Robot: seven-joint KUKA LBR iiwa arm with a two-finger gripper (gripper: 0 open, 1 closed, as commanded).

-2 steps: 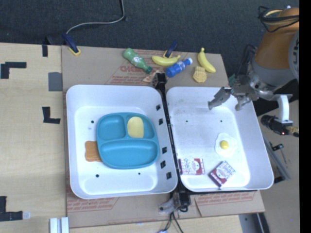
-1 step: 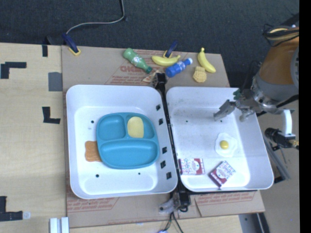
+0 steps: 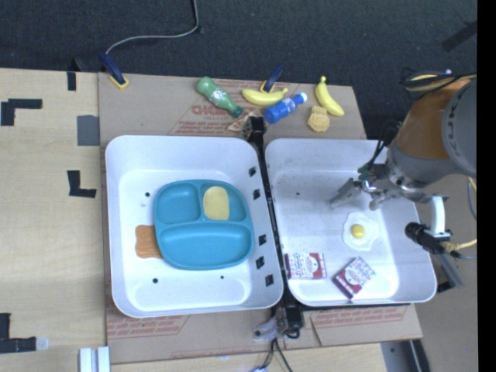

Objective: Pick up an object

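Camera view: two bananas [image 3: 264, 96], two bottles [image 3: 219, 97], two packets [image 3: 304, 266], one egg [image 3: 358, 232].

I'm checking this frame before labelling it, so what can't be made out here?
- Gripper, camera view: fingers too small and blurred to judge open or shut.
- Orange slice in the left bin: partly hidden under the blue tray.
- Two red packets in the right bin: print too small to read.
- Arm: cut off by the right edge.

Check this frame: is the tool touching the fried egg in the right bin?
Apart. The camera view shows bare white bin floor between the tool and the fried egg, which lies below it in the picture.
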